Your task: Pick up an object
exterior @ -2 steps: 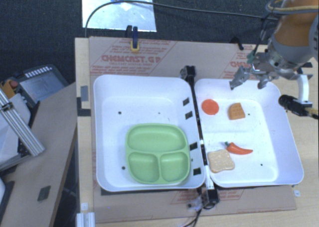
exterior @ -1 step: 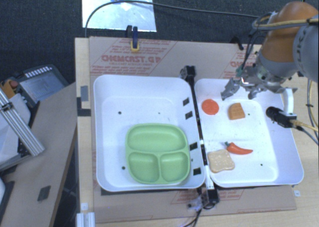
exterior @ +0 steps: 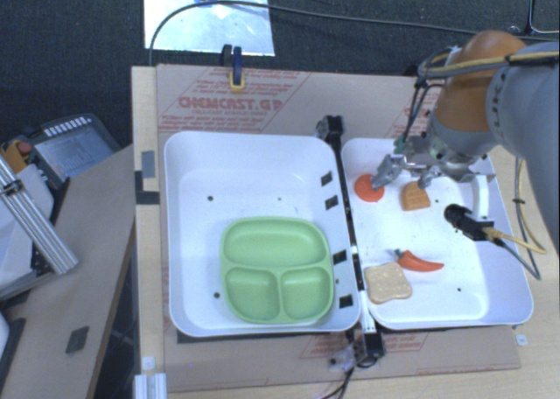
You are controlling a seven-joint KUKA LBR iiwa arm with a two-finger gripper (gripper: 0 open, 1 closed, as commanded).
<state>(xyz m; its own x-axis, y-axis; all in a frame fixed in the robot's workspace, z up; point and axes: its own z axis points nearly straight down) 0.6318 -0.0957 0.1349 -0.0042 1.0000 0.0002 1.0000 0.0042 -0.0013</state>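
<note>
My gripper (exterior: 402, 180) hangs over the far part of the right bin (exterior: 464, 301), open, with nothing between its fingers. One fingertip (exterior: 380, 182) reaches the red-orange round piece (exterior: 368, 190). The other finger stands just above the tan cracker-like piece (exterior: 416, 198). Nearer the front lie a red chili pepper (exterior: 421, 262) and a slice of toast (exterior: 388, 283).
The left bin (exterior: 201, 170) holds a green divided plate (exterior: 277, 269) in its front half. A black divider clamp (exterior: 332, 129) sits between the bins at the far edge. The grey arm (exterior: 507, 100) comes in from the right, over the right bin's far corner.
</note>
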